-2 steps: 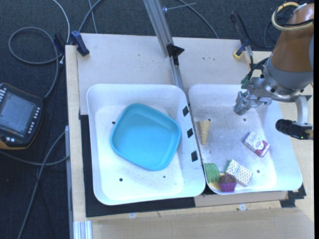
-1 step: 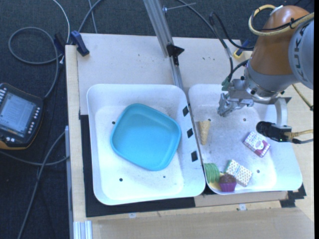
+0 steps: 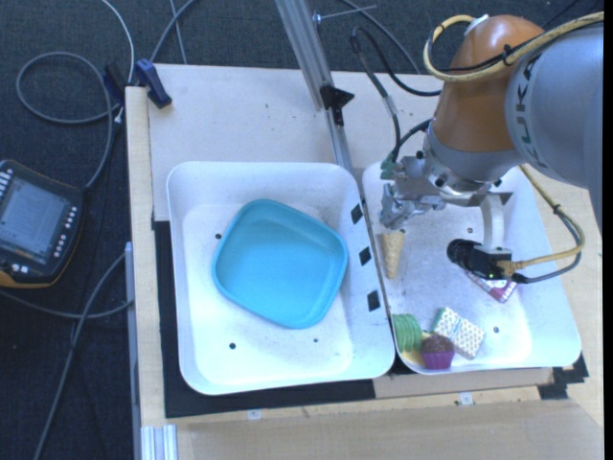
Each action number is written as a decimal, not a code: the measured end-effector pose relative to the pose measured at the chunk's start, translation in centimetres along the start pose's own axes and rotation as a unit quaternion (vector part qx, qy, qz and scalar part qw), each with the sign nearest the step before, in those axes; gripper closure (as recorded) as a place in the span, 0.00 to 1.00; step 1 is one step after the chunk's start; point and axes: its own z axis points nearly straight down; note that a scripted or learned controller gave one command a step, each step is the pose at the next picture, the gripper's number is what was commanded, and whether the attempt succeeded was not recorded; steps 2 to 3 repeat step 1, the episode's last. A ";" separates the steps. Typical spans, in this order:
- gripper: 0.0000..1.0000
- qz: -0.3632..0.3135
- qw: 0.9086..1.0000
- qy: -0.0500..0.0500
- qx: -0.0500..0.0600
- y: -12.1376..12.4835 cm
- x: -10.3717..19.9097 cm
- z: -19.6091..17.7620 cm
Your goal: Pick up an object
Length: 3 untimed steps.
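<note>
The pincer (image 3: 396,215) hangs by the right bin's (image 3: 546,329) left wall, holding a cone (image 3: 393,253); one blue plate (image 3: 280,263) fills the left bin (image 3: 192,257).

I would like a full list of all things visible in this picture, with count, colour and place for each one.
Bins: two, white, side by side on the bench.
Plate: one, light blue, in the left bin.
Cone: one, tan, at the right bin's left side, just below the gripper.
Green item: one, green, right bin's near edge.
Purple item: one, purple, beside the green one.
Checkered piece: one, white and green, right of those.
Handheld pendant: one, dark with a screen, on the floor at left.
Clamp: one, blue, at the bench's far left corner.
Arm: one, grey with an orange band.
Gripper: one, above the cone.
</note>
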 end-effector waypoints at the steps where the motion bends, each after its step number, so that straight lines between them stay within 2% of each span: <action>1: 1.00 0.000 1.000 0.000 -0.001 -0.1 5.3 -1.5; 3: 1.00 0.000 1.000 0.000 -0.001 -0.1 5.3 -1.5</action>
